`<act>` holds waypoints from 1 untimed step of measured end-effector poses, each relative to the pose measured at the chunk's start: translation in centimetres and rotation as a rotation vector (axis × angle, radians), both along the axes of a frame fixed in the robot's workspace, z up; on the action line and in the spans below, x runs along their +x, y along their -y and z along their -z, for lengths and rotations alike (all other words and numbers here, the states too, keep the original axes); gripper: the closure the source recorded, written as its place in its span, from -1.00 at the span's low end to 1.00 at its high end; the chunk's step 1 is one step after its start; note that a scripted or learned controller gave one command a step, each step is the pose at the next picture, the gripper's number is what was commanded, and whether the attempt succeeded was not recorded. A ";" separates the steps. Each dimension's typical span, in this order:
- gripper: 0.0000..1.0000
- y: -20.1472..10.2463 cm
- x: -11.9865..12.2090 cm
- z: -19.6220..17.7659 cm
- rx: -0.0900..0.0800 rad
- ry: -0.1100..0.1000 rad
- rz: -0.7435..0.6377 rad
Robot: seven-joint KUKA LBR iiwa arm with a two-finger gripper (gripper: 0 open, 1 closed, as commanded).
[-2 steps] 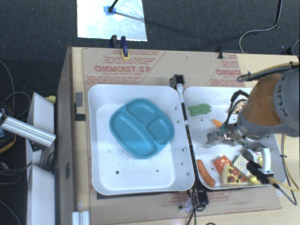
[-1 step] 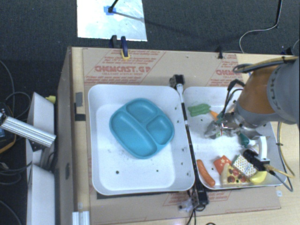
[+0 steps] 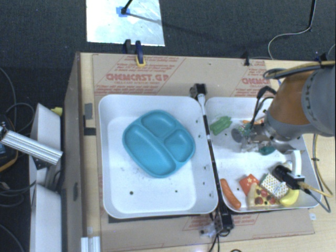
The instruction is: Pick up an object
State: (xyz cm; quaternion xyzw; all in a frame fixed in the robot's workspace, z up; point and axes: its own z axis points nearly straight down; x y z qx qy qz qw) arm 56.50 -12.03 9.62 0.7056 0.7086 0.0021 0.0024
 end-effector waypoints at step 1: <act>1.00 0.0 0.1 -1.1 0.000 0.003 -0.002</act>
